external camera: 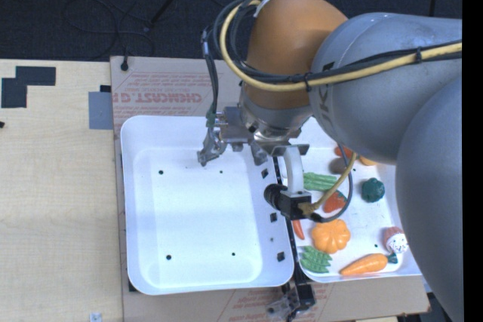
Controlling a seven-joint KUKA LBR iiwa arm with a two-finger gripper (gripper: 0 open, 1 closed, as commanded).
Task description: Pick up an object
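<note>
Camera view, near to far: right bin [377, 273] holds carrot [365, 264], pumpkin [331, 235], green pieces. Left bin [136, 200] alongside. Gripper [213, 151] over left bin's far edge; jaw state cannot be told, nothing seen between fingers.

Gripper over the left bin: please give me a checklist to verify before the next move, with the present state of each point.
1. Gripper is above a bin: ok, it hangs over the left bin.
2. An object lies under the gripper: not ok, bare white floor there.
3. Objects are available: ok, the orange pumpkin, carrot and dark green piece lie in the right bin.
4. Something is held: cannot tell.
5. Path to the right bin: cannot tell, the arm covers part of it.
</note>
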